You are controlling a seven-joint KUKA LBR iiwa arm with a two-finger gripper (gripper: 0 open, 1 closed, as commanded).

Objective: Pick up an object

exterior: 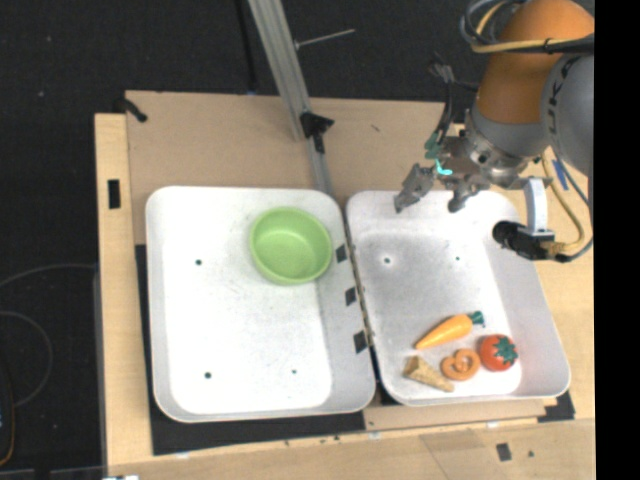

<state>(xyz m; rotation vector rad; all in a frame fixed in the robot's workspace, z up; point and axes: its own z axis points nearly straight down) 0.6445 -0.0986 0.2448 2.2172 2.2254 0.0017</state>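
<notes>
- Toy carrot (447, 330): lying at a slant in the near right part of the right bin (400, 268), orange body with a green tip pointing toward the right wall.
- Toy tomato (496, 353): sitting just right of the carrot, close to the bin's right wall.
- Small orange ring-shaped piece (460, 365): resting just below the carrot, between the tomato and a tan wedge-shaped piece (426, 372) that is lying near the bin's front rim.
- All four pieces are clustering in the near right corner; the far and left parts of the right bin are showing bare speckled floor.
- Tool (432, 200): hovering over the far rim of the right bin, well apart from the cluster, its two fingers standing spread wide with nothing between them.
- Arm (520, 58): reaching in from the right, the orange band sitting above the grey wrist.
- Green bowl (290, 245): standing upright in the far right part of the left bin (200, 318), near the divide between the bins; the remainder of that bin is showing open floor.
- The two bins are lying side by side, touching along their inner edges, on the counter (200, 138).
- Grey metal pole (283, 58): rising at a slant from the counter behind the bins.
</notes>
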